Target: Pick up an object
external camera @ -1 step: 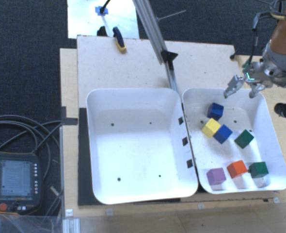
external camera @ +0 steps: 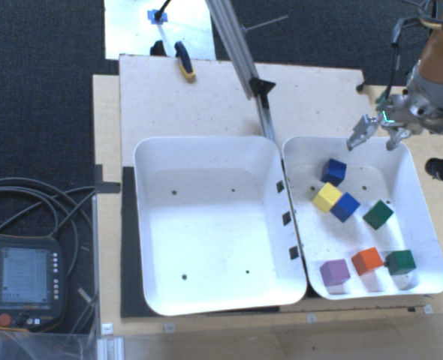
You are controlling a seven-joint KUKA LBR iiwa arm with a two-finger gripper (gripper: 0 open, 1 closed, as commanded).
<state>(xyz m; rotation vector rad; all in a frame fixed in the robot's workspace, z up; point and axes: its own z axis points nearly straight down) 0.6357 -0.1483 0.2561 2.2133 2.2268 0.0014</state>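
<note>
The right bin (external camera: pixel 424 223) holds several small cubes: a blue one (external camera: pixel 333 171) near the back, a yellow one (external camera: pixel 327 196) touching a second blue one (external camera: pixel 345 206), a dark green one (external camera: pixel 378 214), and along the front a purple one (external camera: pixel 335 272), an orange one (external camera: pixel 368 260) and a green one (external camera: pixel 401 262). My gripper (external camera: pixel 378 135) hangs over the back rim of that bin, above and to the right of the rear blue cube. Its two fingers are spread apart with nothing between them.
The left bin (external camera: pixel 143 201) sits beside the right one. A slanted metal pole (external camera: pixel 236 43) crosses behind the bins. A teach pendant (external camera: pixel 22 280) with cables lies at the left, off the bench. A blue and yellow tool (external camera: pixel 184 60) rests at the bench's far edge.
</note>
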